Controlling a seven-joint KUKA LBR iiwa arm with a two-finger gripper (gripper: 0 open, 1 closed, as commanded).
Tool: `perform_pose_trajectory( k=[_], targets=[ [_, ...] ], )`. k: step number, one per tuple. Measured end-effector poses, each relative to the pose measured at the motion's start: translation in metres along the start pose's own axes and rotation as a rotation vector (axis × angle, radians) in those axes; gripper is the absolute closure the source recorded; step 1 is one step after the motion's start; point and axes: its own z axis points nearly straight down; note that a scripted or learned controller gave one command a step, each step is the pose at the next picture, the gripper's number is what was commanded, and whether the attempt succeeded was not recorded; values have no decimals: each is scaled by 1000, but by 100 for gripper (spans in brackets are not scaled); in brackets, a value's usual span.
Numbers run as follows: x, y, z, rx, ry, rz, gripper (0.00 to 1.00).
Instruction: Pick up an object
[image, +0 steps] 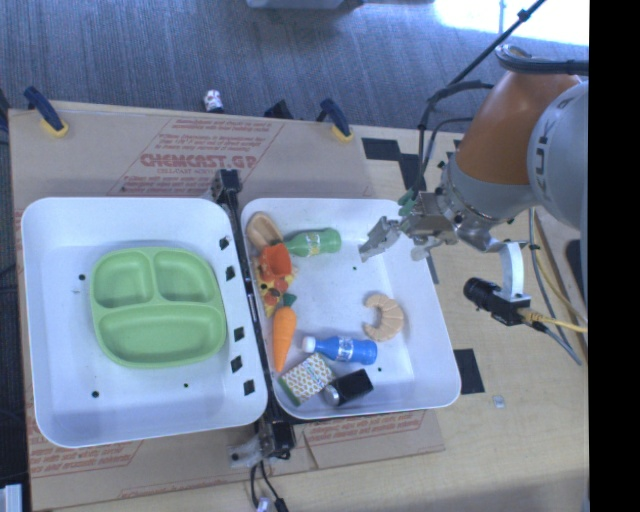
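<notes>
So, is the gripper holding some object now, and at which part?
Nothing is held. The gripper hangs open over bare floor of the right bin, near the green bottle.

Gripper (383, 240) above right bin (425, 330), toys inside.

Open floor at centre of right bin (425, 345), toys (290, 300) crowding its left wall, croissant (383, 316) right of centre, bottle (341, 349) near.
</notes>
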Motion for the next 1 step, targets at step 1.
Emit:
perform_pose_trajectory(
  k=[1],
  targets=[
    [32, 30, 163, -1, 0, -2, 0]
  ],
)
